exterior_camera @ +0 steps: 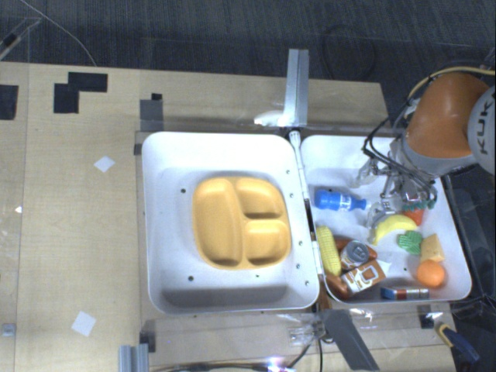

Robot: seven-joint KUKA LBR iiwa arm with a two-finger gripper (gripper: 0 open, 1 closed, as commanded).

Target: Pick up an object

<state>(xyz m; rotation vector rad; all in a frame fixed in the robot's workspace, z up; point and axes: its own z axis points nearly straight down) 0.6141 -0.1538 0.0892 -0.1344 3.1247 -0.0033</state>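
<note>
**Over the right bin: a pick is being lined up**

Beside the gripper [397,194], touching or just under its tips, a banana [393,225] is seen in the right bin [335,155]. The approach step is judged in hand; nothing is held. Whether the jaws are spread cannot be told, the tips being blurred. A straight descent and a firm close would be called for next. One blue bottle [338,201], one corn cob [328,250], one orange [431,273] are counted; one yellow tray [239,221] lies in the left bin [167,208].
</note>
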